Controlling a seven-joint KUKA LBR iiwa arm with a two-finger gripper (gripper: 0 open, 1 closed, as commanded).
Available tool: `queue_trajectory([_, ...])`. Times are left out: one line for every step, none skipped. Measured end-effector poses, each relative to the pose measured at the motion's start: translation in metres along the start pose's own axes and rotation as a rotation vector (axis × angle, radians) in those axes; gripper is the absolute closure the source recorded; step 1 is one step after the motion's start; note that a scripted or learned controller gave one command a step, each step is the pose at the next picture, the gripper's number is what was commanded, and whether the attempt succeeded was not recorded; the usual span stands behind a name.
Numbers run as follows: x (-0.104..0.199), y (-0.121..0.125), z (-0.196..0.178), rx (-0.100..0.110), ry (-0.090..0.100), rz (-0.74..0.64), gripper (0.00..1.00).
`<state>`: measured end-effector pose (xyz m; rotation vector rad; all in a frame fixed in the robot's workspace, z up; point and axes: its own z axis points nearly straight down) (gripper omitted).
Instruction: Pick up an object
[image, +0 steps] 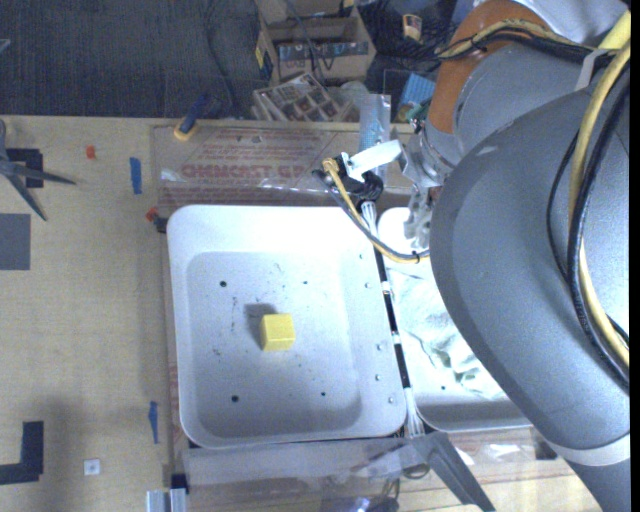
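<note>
A small yellow block (278, 332) lies on the floor of the left white bin (190, 240), a little left of the bin's middle, with a short dark shadow just beside its upper-left edge. Nothing touches the block, and dark specks dot the bin's grey floor around it. The right white bin (470, 408) sits directly beside the left one, the two rims meeting along a narrow seam; pale crumpled items (447, 345) lie inside it, too washed out to identify. The grey arm (530, 260) looms over the right bin and covers most of it, its orange band (470, 75) visible near the top of the view. The pincer (417, 222) hangs at the upper end of the right bin, well apart from the block, and whether it is open or closed cannot be told from this angle. A yellow cable (362, 215) loops near the wrist. The tan wooden surface (70, 330) stretches to the left, marked with blue tape strips (135, 175) and dark patches.
</note>
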<state>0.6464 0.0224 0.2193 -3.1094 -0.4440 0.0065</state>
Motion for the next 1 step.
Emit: queue_trajectory([0.0010,-0.0028,-0.0090,0.000,-0.004,-0.007,1.00])
